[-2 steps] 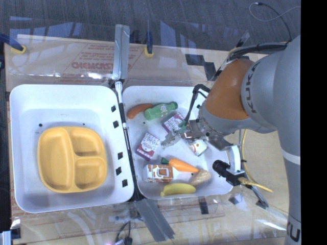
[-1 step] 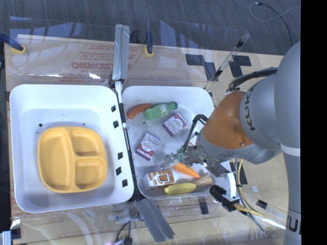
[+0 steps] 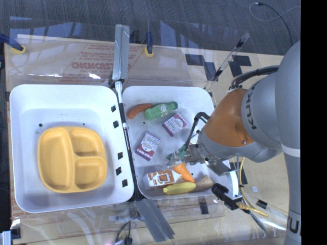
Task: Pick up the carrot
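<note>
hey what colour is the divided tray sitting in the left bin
Yellow. The divided tray is plain yellow all over, seen clearly in the camera view.

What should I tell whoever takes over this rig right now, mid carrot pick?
Gripper: low in the right bin, right at the carrot's top end; grip state unreadable.
Carrot: lying near that bin's front edge, between the orange carton and the banana.
Done: approach to the carrot.
Left: confirm the grasp, lift the carrot clear.
Left bin holds the yellow tray.

The orange carrot [image 3: 183, 172] lies tilted in the right bin's [image 3: 204, 98] near corner, tip pointing lower-right.
</note>
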